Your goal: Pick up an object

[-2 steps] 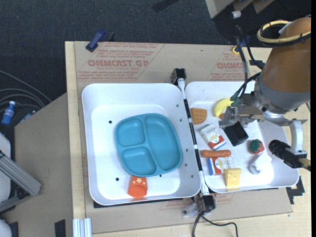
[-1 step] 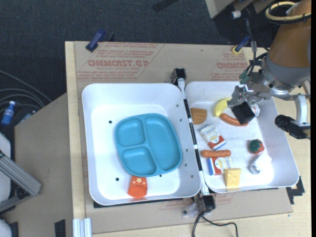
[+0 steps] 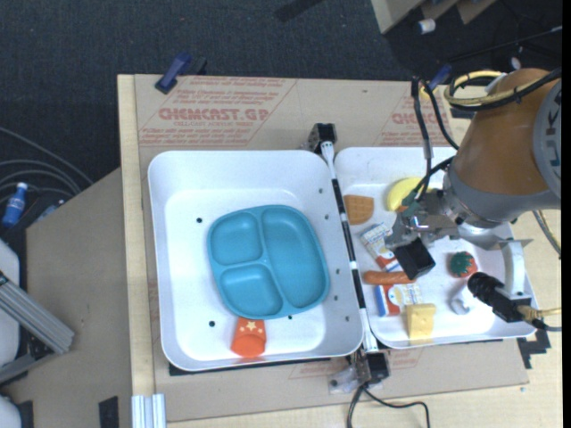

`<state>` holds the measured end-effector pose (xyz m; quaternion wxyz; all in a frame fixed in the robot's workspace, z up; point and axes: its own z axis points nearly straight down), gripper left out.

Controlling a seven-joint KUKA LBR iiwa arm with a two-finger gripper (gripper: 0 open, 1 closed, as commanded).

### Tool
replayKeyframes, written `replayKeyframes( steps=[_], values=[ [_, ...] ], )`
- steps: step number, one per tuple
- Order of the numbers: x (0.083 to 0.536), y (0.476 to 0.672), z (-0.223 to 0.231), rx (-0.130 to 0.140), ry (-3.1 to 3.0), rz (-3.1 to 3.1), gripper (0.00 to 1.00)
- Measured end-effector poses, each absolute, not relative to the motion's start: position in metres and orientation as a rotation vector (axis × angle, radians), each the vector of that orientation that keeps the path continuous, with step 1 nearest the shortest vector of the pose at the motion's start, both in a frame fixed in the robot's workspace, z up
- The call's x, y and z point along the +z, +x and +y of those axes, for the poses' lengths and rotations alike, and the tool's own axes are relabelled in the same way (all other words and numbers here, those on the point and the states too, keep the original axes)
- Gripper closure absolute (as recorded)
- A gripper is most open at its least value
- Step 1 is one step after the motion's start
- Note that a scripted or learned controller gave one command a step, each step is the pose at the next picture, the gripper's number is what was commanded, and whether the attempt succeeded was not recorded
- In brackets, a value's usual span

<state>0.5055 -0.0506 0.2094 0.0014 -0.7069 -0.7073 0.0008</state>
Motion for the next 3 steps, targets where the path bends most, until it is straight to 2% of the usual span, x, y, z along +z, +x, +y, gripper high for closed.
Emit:
replayKeyframes(
  steps=[1, 2, 3],
  values=[
    [0.261, 0.520, 0.026, -0.001, -2.220, -2.222, 1.00],
    [0.246, 0.553, -0.069, 0.000, -2.224, -2.222, 1.00],
    [0.252, 0.517, -0.024, 0.002, -2.218, -2.219, 1.00]
  ],
)
